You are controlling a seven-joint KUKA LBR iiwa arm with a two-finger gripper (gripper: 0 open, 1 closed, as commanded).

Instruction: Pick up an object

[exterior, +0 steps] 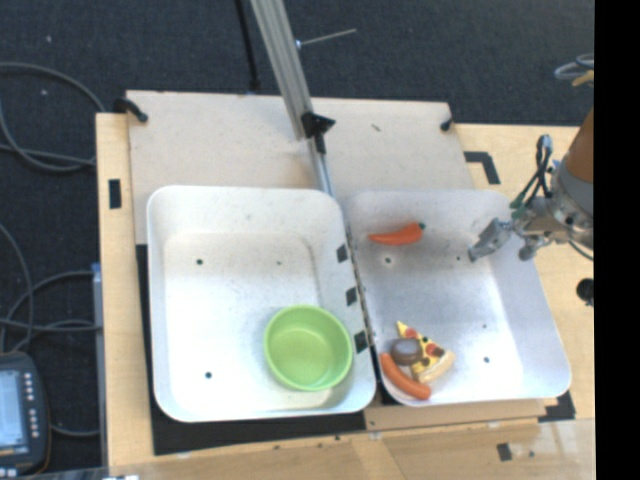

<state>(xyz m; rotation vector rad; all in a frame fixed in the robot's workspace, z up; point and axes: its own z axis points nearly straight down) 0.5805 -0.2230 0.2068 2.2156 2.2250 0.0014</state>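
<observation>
Even, fairly bright light falls from above, washing out the two white bins point(250, 218) to a pale glare. Shadows are soft and short, darkest along the left bin's lower rim. The whole frame is slightly soft and grainy, and the dark floor point(60, 28) loses detail.

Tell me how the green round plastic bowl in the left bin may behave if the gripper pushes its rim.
The green round plastic bowl looks thin-walled, so it is probably light and may slide. It sits upright near the left white bin's corner, so the walls may soon stop it. A push high on the rim might tip it.
</observation>
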